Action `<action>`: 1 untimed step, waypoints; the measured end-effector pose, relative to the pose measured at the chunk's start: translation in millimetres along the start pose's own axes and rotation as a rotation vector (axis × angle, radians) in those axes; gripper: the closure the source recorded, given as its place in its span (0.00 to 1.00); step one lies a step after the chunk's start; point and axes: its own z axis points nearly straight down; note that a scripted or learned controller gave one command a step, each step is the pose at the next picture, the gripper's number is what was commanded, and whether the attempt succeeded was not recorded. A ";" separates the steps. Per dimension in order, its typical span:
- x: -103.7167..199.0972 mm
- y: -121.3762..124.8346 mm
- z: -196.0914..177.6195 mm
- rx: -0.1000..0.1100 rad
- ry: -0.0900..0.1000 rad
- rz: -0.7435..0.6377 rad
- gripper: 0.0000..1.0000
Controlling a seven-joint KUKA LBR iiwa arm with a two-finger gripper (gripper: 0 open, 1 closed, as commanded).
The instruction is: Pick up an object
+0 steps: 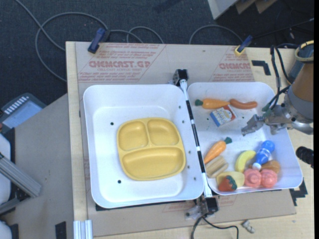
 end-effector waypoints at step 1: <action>3.1 -21.5 102.0 0.001 0.002 -0.001 0.00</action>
